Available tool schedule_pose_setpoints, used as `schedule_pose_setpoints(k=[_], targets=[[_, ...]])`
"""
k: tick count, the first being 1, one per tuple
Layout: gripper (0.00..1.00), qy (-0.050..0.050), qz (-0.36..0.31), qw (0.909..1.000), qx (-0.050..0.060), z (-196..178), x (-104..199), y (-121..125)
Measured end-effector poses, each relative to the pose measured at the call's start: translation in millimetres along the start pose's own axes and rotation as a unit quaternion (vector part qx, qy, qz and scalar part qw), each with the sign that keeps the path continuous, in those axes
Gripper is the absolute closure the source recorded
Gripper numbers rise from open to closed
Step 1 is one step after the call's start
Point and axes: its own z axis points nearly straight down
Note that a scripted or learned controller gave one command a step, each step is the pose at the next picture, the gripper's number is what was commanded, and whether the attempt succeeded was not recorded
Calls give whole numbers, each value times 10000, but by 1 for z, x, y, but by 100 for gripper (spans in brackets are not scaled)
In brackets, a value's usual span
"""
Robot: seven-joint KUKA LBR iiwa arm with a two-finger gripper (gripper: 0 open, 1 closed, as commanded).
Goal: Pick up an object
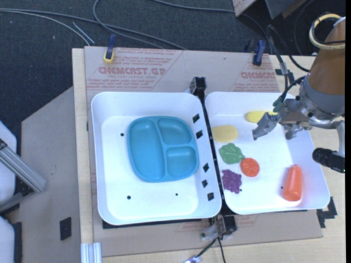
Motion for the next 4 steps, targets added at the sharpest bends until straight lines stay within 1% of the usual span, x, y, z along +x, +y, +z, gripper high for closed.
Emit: schedule_pose_setpoints(k=[1,2,3,4], targets=[[0,-6,-13,10000,-62,-6,0,2],[0,0,-10,10000,-40,56,-3,5],[0,2,-10,10000,-36,98,-2,3],[0,1,-8,10000,-38,144,-9,1]])
